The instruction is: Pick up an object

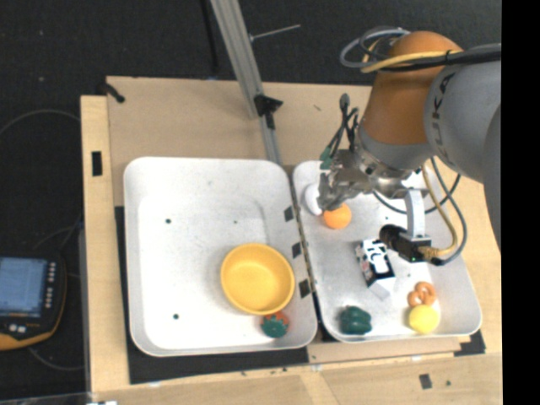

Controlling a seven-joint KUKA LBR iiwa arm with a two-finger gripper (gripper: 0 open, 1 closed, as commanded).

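A slanted overhead view shows a wooden bench with two shallow white bins side by side. The grey arm with its orange band reaches in from the right and hangs over the far left corner of the right bin (468,310).

The gripper (331,199) points down at a small orange ball (337,218), which lies on the bin floor just beside the wall between the two bins. The gripper's dark tip sits directly above and touching the top of the ball as seen from this angle. Whether the ball is actually gripped cannot be told, nor how wide the hand is set.

The ball looks smooth, round and light, probably a toy fruit. Being round, it would likely roll or squirt out under an off-centre squeeze, so the safest hold appears to be across its widest middle. The nearby bin wall may crowd that side.

Other things lie in the right bin: a black and white box (375,264) near the middle, a green toy (355,320) at the near edge, and, in the near right corner, a yellow ball (423,318) with a small orange pretzel-like piece (421,294) just beyond it.

The left bin (169,184) holds a yellow bowl (257,278), with a small green and red toy (275,325) touching its near rim.
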